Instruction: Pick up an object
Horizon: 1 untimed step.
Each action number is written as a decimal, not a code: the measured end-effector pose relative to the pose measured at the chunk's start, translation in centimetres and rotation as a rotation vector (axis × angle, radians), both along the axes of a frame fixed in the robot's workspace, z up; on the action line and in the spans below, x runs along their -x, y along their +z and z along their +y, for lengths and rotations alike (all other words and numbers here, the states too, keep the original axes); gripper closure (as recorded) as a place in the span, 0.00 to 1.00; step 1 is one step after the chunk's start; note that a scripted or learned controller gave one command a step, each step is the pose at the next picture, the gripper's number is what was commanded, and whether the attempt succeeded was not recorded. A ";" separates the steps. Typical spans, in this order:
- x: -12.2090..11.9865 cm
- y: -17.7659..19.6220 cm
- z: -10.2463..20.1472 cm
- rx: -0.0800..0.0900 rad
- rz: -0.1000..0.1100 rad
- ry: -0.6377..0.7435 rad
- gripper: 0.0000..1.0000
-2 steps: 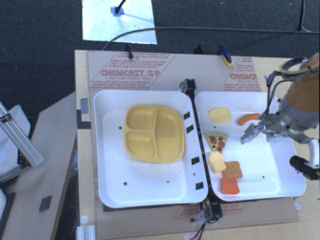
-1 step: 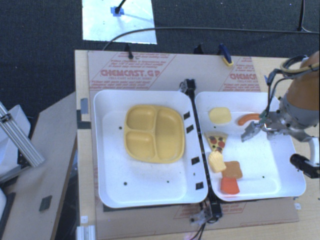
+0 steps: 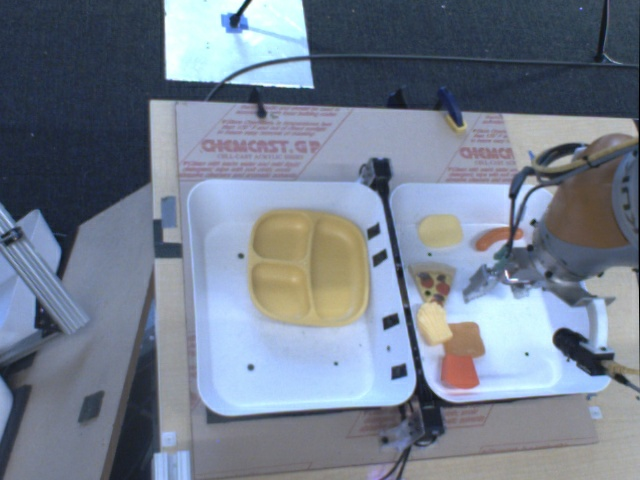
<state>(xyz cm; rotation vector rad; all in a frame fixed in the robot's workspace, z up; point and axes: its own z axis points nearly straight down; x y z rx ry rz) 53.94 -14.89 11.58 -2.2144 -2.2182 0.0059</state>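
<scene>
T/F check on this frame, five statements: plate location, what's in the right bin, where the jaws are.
1. The yellow divided plate lies in the left bin. True.
2. The pizza slice toy sits on the plate. False: it lies in the right bin, near the divider between the bins.
3. The gripper is over the right bin. True.
4. The gripper is holding the orange block. False: the block lies on the bin floor, apart from the gripper, with nothing seen in the jaws.
5. The sausage-shaped orange piece lies in the left bin. False: it is in the right bin, beside the pale yellow piece.
</scene>
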 end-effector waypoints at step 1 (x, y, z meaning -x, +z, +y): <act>-0.1 -3.4 0.0 0.001 -0.005 -0.001 0.00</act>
